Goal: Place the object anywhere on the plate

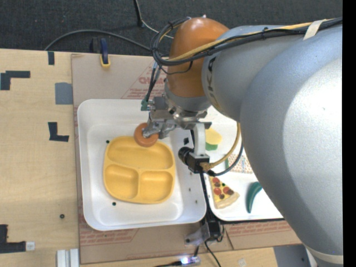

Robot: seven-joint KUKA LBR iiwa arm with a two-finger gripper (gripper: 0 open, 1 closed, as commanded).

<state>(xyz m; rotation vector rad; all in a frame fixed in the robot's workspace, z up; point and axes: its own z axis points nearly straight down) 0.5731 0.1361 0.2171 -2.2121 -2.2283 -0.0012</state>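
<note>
A yellow divided plate (139, 168) lies in the left white bin (92, 149). At the plate's far right edge sits a brown round object like a doughnut (146, 136), and my gripper (151, 128) comes down right over it from the orange-banded wrist. Its fingers seem to straddle the doughnut, but the wrist hides the fingertips. The doughnut overlaps the plate's upper rim.
The right bin (233, 207) holds a pizza slice toy (223, 192), a green piece (253, 196) and a yellow-green piece (213, 139). The grey arm covers most of the right side. A yellow clamp (105, 60) sits at the back of the cardboard.
</note>
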